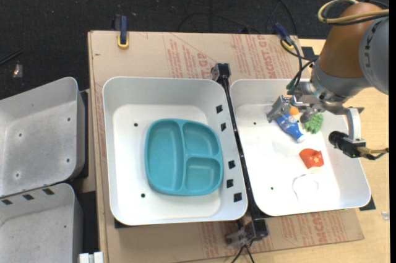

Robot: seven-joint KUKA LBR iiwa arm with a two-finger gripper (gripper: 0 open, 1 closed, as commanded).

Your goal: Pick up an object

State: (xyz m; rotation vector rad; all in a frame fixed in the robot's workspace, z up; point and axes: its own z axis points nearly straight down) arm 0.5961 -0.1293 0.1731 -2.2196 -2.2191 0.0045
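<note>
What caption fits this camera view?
Gripper poised over small items in right bin; teal tray in left.

The arm (359, 45) runs off the right edge, so only its orange band and grey wrist can be made out. Its bulk covers the far right corner of the right bin (346, 194). The gripper (291, 108) sits low among a small heap of things, and whether its fingers are parted or closed cannot be told. A blue packet (291, 127) lies partly under it, its print too small to read. A green item (314, 124) beside it is half hidden and hard to name. On the left, two white trays (37, 125) are cut by the frame's edge.
</note>
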